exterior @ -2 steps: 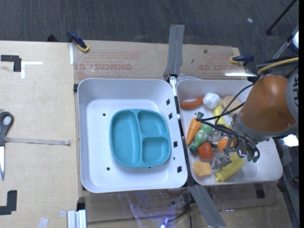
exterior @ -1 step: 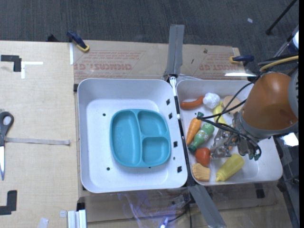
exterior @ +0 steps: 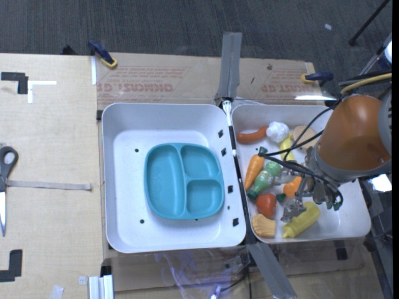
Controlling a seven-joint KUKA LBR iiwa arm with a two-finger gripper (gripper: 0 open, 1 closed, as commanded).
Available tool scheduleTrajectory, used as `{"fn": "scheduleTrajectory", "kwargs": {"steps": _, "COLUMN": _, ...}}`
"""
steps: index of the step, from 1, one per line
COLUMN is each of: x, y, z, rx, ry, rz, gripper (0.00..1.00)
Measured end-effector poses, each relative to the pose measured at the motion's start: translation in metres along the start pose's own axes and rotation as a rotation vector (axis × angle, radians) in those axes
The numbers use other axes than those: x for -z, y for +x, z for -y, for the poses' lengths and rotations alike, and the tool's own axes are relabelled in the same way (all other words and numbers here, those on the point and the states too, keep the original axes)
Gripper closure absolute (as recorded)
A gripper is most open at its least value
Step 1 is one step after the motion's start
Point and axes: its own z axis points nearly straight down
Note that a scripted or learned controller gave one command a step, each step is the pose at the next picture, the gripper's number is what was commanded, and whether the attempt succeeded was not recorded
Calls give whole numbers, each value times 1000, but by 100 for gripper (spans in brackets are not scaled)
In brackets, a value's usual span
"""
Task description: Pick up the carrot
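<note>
A dark grey carpet floor [exterior: 187,11] lies behind the bench. The bench top [exterior: 47,167] is pale wood, with a brown cardboard sheet [exterior: 162,80] on it. Blue clamps [exterior: 103,53] hold the cardboard at the far edge. Scissors [exterior: 5,179] lie at the left edge.

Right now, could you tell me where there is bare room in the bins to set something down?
The left bin has bare floor all around the blue tray. The right bin is crowded: carrot, tomato and other toy food lie packed under the gripper.
</note>
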Motion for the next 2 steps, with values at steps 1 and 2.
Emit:
{"fn": "scheduleTrajectory", "kwargs": {"steps": 1, "x": 10, "y": -3, "z": 0, "rx": 3, "ry": 1, "rz": 6, "gripper": 100}}
{"fn": "scheduleTrajectory", "kwargs": {"steps": 2, "x": 10, "y": -3, "z": 0, "rx": 3, "ry": 1, "rz": 6, "gripper": 0}}
